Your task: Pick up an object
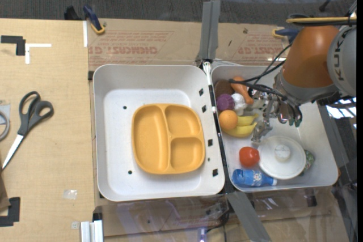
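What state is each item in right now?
Yellow three-compartment plastic tray: upright, in left white bin.
Black-handled scissors: closed, flat on the bench.
Round white lid: flat in right white bin.
Blue plastic bottle: on its side.
Gripper: low over the yellow banana.

Right white bin [326,139] holds cluster of small objects. Round orange fruit [228,119] at left wall, touching curved yellow banana [244,126] lying on side just beside it. Purple round grape-like piece [225,102] above orange; orange carrot-shaped piece [242,89] slanting further up. Red tomato-like ball [249,156] lower down, just beside upturned white round bowl [282,156]. Blue plastic bottle [252,179] lying flat along bin's near edge.

Left white bin [108,122] holds yellow three-compartment plastic tray [168,138], flat, centred.
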`<state>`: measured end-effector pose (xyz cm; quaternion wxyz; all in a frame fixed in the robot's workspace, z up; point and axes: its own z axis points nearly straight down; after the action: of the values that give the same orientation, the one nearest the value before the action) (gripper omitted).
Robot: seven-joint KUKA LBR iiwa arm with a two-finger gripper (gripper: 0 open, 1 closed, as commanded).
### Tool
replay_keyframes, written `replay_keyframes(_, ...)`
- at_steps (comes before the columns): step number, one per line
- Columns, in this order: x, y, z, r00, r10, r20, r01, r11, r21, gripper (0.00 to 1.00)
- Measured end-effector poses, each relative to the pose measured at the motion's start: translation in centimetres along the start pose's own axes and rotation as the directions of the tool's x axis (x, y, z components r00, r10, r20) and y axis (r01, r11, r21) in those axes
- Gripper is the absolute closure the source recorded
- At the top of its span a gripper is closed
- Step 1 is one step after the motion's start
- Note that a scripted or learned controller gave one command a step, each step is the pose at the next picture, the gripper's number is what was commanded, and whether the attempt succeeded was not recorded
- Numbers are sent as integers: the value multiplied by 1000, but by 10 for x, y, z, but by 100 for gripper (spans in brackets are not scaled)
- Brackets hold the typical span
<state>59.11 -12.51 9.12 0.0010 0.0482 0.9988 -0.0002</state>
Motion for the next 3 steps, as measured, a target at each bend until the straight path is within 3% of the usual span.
replay_keyframes(1, 18, 23, 1, 962, 273, -4, -273, 962, 1, 0)
replay_keyframes(2, 8, 32, 1, 967, 255, -1, -255, 967, 1, 0)
replay_keyframes(3, 20, 31, 2, 924, 381, -5, -381, 924, 2, 0)
